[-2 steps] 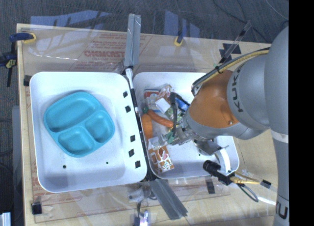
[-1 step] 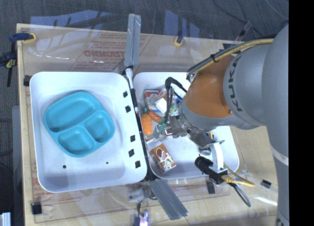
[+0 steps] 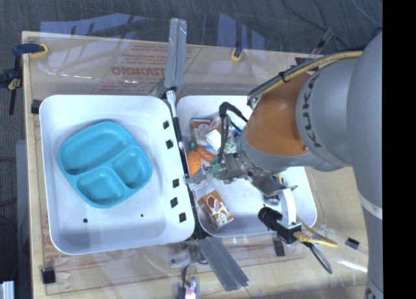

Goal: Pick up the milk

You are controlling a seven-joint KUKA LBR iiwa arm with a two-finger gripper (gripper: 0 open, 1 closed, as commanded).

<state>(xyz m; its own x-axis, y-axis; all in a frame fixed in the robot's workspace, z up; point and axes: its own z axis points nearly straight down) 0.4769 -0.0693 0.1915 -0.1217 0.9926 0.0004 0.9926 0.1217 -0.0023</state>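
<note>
- Overhead, the grey KUKA arm [image 3: 325, 122] reaches in from the right, and its orange band sits above the right bin [image 3: 305, 216].
- Low over that bin's left half, the gripper [image 3: 218, 163] is down among the clutter. The wrist and a loop of black cable cover it, so it cannot be told whether it is wide, narrow or holding anything.
- A white package with red edging [image 3: 207, 135], the likeliest milk though its label is too small to read, lies in the far left corner of the right bin, just beyond the gripper. Whether the two touch cannot be told.
- An orange item [image 3: 197, 158] lies against the bin's left wall, just beside the gripper.
- A small brown-and-white box [image 3: 216, 208] rests tilted on the bin floor nearer the camera, apart from the gripper.
- Next door, the left bin [image 3: 58, 233] carries a blue divided plate [image 3: 104, 162] with three compartments, set towards its far left.
- Both bins stand side by side on a bench [image 3: 91, 54] under a clear sheet, with a blue-and-yellow clamp [image 3: 26, 49] at its far left corner.
</note>
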